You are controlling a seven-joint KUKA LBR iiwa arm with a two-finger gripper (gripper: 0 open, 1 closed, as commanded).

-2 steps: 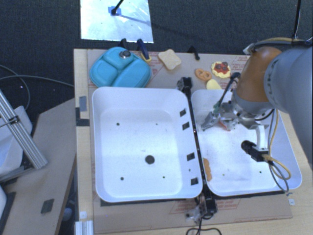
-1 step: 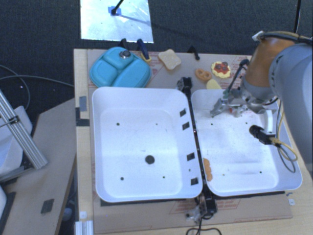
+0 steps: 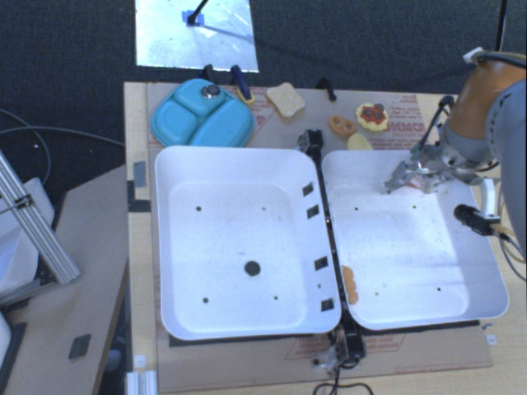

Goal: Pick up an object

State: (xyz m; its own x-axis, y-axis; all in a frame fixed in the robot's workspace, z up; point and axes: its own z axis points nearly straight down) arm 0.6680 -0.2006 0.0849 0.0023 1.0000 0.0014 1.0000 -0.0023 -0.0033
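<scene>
Your nearest target is the small orange piece [image 3: 350,284] at the right bin's [image 3: 486,303] near-left edge; gripper [image 3: 409,176] hovers far side of that bin, fingers apparently spread, holding nothing. Approach step: next you'd travel near-left, descend, close

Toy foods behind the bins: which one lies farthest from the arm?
The bread slice, tan and square-ish, beside the blue tray. The pizza-like piece and two small yellow-orange pieces lie nearer the arm.
</scene>
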